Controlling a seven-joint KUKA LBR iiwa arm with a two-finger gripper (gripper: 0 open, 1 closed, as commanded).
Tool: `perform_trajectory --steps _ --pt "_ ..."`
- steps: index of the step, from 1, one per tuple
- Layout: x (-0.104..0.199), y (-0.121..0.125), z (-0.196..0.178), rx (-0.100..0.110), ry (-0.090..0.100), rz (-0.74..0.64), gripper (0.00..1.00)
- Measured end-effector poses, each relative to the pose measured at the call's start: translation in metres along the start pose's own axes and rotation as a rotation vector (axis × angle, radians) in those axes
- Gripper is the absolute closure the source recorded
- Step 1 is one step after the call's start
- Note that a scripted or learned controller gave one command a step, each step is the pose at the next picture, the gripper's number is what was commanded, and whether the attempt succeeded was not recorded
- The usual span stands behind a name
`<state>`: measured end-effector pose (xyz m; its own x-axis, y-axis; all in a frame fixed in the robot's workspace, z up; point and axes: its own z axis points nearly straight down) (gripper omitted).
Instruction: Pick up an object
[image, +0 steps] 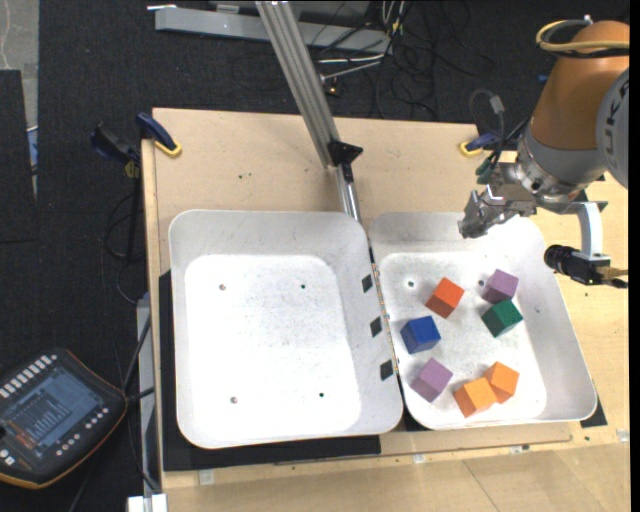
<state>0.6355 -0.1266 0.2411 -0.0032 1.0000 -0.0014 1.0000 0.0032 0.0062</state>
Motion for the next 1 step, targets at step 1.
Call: perform_trajectory --steps 1 --pt "0.0547 -0.0128 -0.0074 0.006 0.003 -0.005 1.00"
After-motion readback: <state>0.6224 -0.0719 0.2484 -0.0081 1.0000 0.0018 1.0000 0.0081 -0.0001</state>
